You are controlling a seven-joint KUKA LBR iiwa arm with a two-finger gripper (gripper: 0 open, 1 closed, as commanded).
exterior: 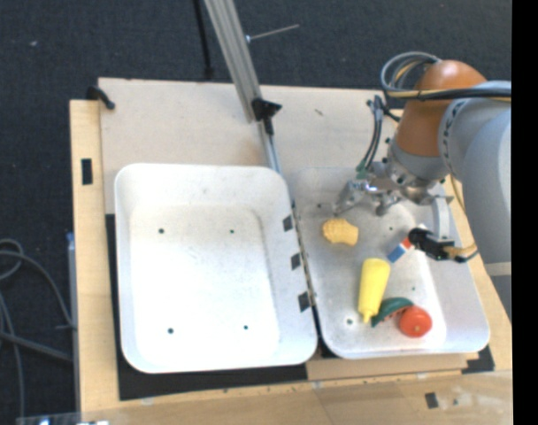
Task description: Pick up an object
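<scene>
Jaws on the gripper (368,193) cannot be read as wide or narrow from this slanted overhead view; nothing shows between them. Left to right: one left bin (141,237), then one right bin (459,326) under the arm. One yellow lump (340,231) lies nearest, just below-left of the gripper; one corn cob (372,288), long axis near upright, and one tomato (415,322) sit farther down.

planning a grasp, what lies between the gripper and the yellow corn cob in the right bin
In the camera view, a small pale yellow lumpy piece lies between the gripper and the yellow corn cob.
</scene>
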